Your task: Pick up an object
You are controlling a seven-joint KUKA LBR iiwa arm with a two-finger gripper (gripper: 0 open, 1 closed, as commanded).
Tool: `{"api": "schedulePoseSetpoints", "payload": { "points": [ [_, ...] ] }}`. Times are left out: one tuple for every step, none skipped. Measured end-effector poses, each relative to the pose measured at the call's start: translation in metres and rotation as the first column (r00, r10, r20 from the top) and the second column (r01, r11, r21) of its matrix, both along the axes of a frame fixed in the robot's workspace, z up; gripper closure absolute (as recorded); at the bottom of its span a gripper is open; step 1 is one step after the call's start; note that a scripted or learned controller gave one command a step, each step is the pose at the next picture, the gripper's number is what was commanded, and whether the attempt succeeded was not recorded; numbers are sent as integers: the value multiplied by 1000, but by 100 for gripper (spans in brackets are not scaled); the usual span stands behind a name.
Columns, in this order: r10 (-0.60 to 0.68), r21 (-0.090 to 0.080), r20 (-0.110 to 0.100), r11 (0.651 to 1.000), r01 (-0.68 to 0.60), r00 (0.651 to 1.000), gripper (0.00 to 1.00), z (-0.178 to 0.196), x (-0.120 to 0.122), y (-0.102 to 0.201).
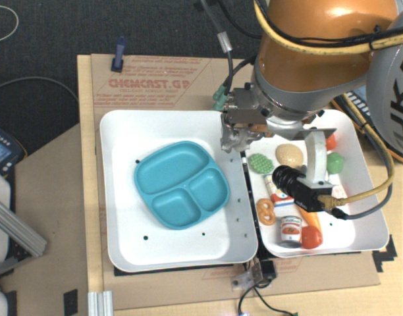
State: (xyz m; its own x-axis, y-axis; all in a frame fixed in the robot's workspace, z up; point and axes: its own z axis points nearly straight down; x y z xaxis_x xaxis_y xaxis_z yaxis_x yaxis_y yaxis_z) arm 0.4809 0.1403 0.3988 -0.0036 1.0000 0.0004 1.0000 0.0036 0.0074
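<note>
Evidently, the gripper was hung over the right bin's left rim, near the toy food; its state could not be told.

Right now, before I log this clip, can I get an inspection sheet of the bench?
Surface: two white bins side by side on a board; left bin, right bin.
Job's things: right bin holds small food toys: pretzel, small can, beige egg-like piece, green pieces, red piece.
Clutter: blue divided plate in the left bin.
Hand: hand low over the divide between the bins, at their far end; nothing seen in it.
Cables: black and yellow cables loop around the arm; more cables on the floor, left.
Surroundings: dark floor, blue clip at the board's far edge.
</note>
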Motion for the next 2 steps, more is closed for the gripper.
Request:
{"api": "schedulePoseSetpoints", "payload": {
  "points": [
    [3, -3, -20, 1000, -3, 1000, 100, -118, -4, 75],
    [-2, 3, 2, 1000, 2, 1000, 100, -26, 32, 85]
  ]
}}
